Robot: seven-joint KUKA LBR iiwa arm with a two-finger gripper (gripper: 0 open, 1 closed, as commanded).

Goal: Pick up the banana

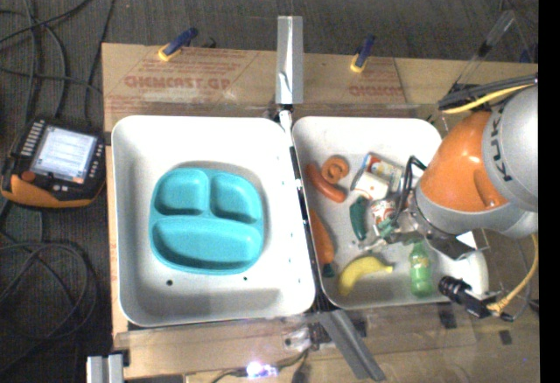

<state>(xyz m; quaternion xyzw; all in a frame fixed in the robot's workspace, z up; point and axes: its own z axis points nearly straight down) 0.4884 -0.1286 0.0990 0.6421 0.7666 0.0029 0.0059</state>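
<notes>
Low in right bin (308,141), yellow curved banana (364,271), lying flat.

Even overhead light fell brightly on the two white bins (131,224), which looked slightly washed out, while the surrounding floor stayed dim. The frame was soft and grainy, with faint shadows under the turquoise tray (210,219).

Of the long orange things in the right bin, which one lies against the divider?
The carrot, lengthwise along the right bin's left wall. The other orange piece lies higher up, angled away.
</notes>
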